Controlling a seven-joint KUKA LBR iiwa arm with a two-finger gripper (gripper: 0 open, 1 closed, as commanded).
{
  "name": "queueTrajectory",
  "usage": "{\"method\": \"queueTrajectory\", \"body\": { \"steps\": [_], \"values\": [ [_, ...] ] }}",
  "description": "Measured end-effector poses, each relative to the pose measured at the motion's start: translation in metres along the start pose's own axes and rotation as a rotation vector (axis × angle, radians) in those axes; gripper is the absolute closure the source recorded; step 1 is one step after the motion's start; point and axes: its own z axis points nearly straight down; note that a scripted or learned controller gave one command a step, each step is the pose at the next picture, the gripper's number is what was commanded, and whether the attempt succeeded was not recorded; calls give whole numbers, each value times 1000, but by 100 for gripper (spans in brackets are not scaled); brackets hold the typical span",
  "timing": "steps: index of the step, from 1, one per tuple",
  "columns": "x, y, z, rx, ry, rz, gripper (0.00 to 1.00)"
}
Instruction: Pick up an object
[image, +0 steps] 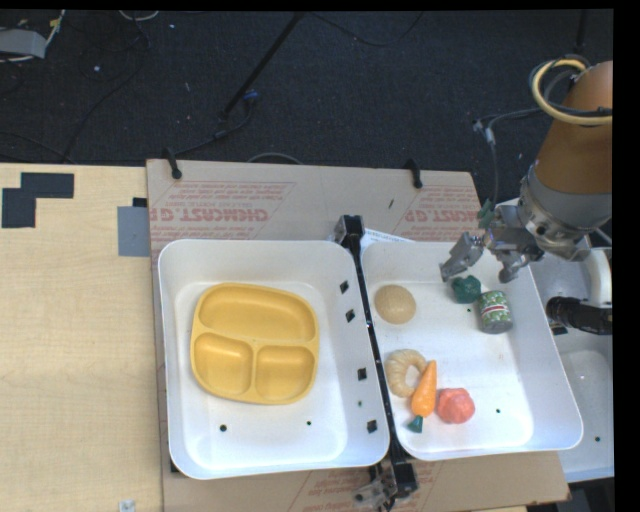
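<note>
The arm reaches in from the right, its orange band high at the far right corner of the view, and the gripper hangs over the far right part of the right bin. Its two fingers are spread apart, one grey finger angled out to the left and the other to the right, with nothing between them. Just below the fingertips lies a small dark green object on the bin floor, and just to its right sits a small can-like object with a green and patterned side, lying tilted. Further left in the same bin rests a round beige object. Toward the near side lie a pale ring-shaped piece, an orange carrot leaning against it, and a red-pink lump just right of the carrot. The left bin holds a yellow divided plate with three compartments, set flat near its middle. Both bins sit on a sheet of printed cardboard, with a light wooden surface to the left.
</note>
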Motion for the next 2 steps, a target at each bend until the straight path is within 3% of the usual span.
{"method": "queueTrajectory", "body": {
  "steps": [1, 2],
  "values": [
    [0, 2, -7, -12, -2, -2, 0],
    [-1, -6, 41, -6, 0, -1, 0]
  ]
}}
